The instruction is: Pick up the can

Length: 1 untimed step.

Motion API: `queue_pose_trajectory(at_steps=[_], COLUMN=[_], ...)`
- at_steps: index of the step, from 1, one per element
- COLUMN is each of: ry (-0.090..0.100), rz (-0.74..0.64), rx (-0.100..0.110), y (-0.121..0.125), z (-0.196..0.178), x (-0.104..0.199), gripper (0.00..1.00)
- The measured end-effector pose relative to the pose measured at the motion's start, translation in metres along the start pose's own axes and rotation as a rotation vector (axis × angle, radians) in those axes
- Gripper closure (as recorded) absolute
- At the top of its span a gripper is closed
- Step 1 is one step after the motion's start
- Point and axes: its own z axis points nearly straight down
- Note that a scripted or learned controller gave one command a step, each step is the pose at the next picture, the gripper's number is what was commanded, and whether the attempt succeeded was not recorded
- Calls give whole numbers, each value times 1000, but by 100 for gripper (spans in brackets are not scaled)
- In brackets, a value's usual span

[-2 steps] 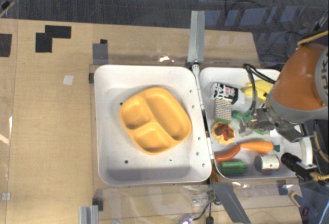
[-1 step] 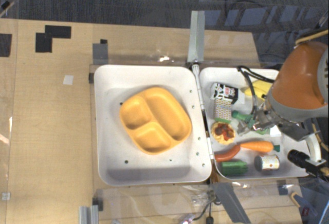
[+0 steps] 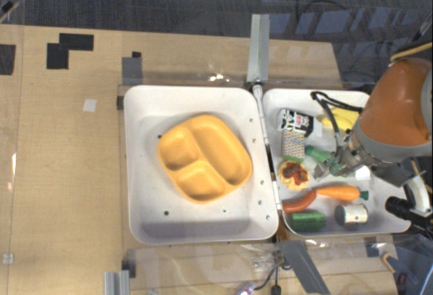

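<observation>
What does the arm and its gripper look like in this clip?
The arm is a rounded, bulky body with a broad orange band above a grey wrist section. Black cables loop from it toward the gripper, a small dark and metallic assembly with green touches. A black and white fitting sticks out below the wrist.

Shiny metal can (image 3: 352,214); glossy yellow plastic tray (image 3: 203,157); smooth white bins (image 3: 139,172).

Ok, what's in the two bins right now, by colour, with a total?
Yellow: 2, divided plate, banana
Green: 2, item by the hand, front one
Orange/red: 2, carrot, sausage
Silver: 1, can
Black-and-white: 1, carton
Mixed: 1, pizza slice
Total: 9
</observation>
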Motion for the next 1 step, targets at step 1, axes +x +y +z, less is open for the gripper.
queue_pose_trajectory(at_steps=[1], ry=[-2], rz=[-53], rx=[-2], y=[-1], z=[-27], x=[-4], gripper=[100])
